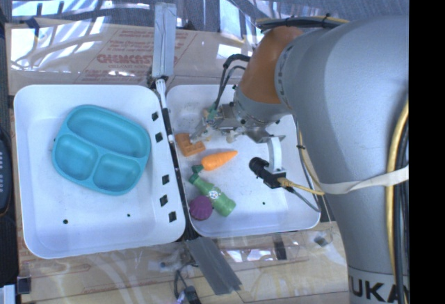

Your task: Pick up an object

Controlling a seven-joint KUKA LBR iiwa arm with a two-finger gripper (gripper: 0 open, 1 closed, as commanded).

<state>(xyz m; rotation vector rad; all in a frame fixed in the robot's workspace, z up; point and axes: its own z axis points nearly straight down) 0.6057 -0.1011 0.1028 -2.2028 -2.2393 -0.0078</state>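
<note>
Camera view puts my tool in the upper left part of the right bin, near the divider between the two bins. I cannot tell whether it is released or clenched: its tip is small and partly masked by my own wrist, and I see nothing held in it.

The nearest candidate is the tan block, just below and left of the tool, close against the bin's left wall. An orange carrot lies just right of the block. A green bottle sits lower down with a purple ball just beside it. The left bin carries a blue divided plate.

My worry is the wall. The block sits so near it that a descent could land one side of the tool on the rim, or shove the block against the wall without gripping it. The carrot is near enough to be nudged or caught alongside, and being round it could roll away.
</note>
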